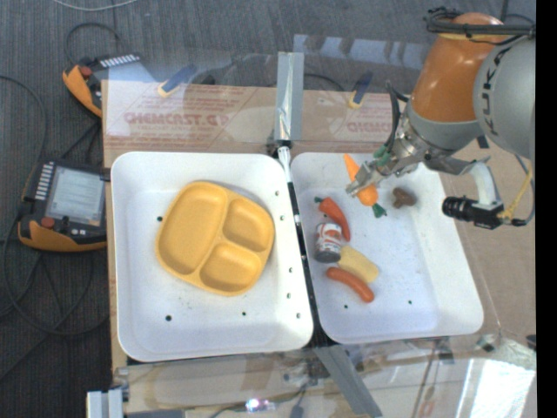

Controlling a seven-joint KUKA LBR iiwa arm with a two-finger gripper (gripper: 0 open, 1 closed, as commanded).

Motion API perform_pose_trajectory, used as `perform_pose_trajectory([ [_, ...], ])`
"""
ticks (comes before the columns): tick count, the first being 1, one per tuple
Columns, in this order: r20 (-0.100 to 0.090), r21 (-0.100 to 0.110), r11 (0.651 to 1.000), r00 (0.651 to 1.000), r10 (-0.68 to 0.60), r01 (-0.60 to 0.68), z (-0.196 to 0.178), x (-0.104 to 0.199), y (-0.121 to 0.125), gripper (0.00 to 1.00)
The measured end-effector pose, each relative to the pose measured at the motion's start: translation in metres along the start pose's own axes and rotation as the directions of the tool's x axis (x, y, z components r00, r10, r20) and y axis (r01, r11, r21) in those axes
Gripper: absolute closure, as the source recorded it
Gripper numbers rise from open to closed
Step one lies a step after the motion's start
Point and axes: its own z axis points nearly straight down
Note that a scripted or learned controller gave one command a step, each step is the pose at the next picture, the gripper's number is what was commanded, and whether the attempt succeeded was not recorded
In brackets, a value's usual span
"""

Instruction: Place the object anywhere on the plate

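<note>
Right bin (452, 303) as landmark. The gripper (369, 184) sits low over the bin's upper part, fingers closed narrowly on the small toy carrot (369, 195), whose orange body shows between and just below the tips. Judged risk: the hold looks shallow, so the carrot could slip free during carriage toward the yellow divided plate (218, 236) in the neighbouring bin, left of the landmark.

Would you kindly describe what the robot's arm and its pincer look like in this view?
The arm is smooth grey with a broad glossy orange band above the wrist. A black cylindrical part juts out beside it, with a yellowish cable. The pincer is small, metallic grey.
</note>
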Motion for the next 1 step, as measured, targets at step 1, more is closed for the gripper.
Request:
perform_pose_trajectory([
  [1, -0.002, 0.001, 0.999, 0.999, 0.043, -0.043, 0.0280, 0.0484, 0.0427, 1.00],
])
